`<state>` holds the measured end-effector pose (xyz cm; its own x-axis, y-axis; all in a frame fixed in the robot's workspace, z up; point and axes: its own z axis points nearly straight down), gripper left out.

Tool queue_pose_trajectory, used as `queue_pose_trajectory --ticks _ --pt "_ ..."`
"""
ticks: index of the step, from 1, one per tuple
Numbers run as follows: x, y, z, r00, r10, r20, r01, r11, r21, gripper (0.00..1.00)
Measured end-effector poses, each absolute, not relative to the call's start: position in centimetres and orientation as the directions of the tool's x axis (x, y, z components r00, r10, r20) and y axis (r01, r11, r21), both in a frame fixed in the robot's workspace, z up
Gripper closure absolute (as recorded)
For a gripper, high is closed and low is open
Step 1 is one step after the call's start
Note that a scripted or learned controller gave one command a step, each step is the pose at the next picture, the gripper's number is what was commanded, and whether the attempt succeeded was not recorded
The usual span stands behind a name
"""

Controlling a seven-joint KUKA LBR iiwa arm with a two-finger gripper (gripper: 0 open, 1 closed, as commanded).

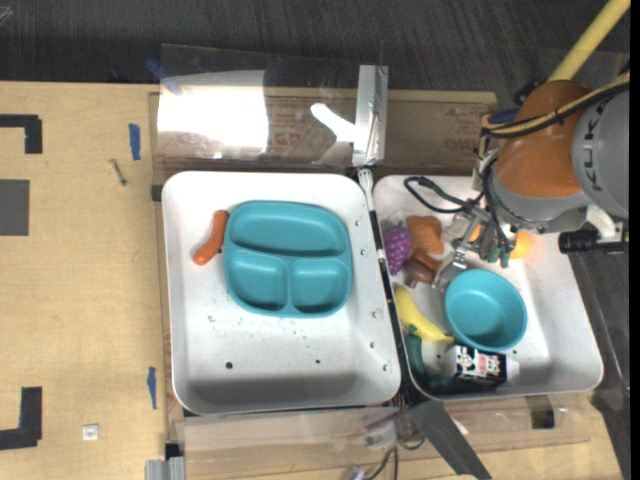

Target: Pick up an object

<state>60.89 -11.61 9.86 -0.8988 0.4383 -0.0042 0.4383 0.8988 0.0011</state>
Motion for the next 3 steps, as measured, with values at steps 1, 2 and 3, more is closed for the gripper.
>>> queue_pose_trajectory --ticks 1,2,3 --pt "57.5 -10.9 8.9 -0.852 0.523 -0.011 0.523 0.852 0.005 0.00" --pt "54.7 -9.5 8.9 -0.754 0.657 -0.010 0.657 0.754 0.006 0.00" --pt "55.0 -9.4 8.9 -0.703 0.711 -0.009 0.711 0.703 0.006 0.00"
